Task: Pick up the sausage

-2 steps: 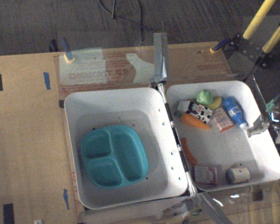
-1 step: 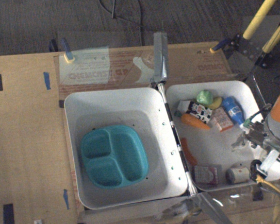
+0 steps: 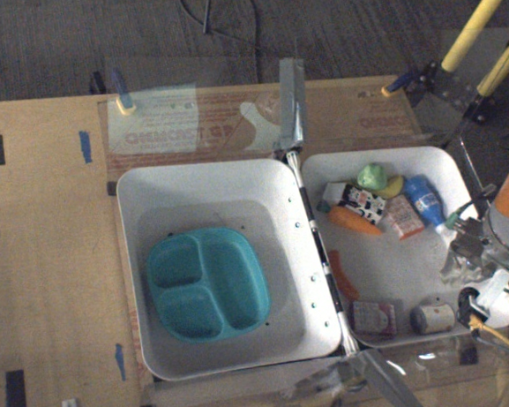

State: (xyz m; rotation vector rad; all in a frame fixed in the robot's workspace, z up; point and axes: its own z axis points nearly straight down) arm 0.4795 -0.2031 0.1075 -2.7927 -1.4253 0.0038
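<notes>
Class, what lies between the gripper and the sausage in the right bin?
In the camera view, bare white bin floor lies between the gripper and the sausage by the bin's left wall.

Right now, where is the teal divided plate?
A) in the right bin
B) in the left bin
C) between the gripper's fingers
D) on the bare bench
B: the teal plate lies flat on the floor of the left bin, away from the gripper.
</notes>
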